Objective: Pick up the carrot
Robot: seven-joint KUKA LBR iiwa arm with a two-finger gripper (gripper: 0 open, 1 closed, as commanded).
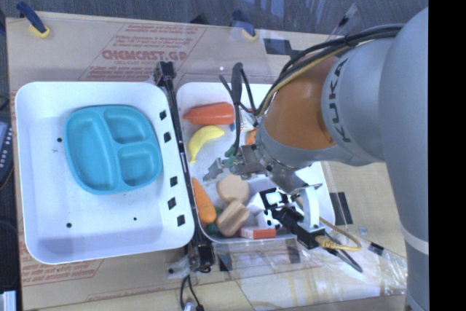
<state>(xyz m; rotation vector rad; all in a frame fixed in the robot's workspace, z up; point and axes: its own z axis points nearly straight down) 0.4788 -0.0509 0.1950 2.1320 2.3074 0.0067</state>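
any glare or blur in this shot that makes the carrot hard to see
Camera view: even lighting, the carrot sharp against the right bin's wall; some glare on the clear plastic sheet behind the bins; soft shadow along the left bin's near edge; the arm close to the lens looks large and slightly soft.

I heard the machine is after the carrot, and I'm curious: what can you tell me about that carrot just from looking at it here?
The carrot is a small orange toy-like piece, smooth and plastic-looking, tapered toward one end. It lies flat in the right bin, close along that bin's left wall, slanting from upper left to lower right. Its lower end sits right beside a tan, bread-like piece, possibly touching it. The yellow banana lies above it, apart. The carrot lies free of the arm.
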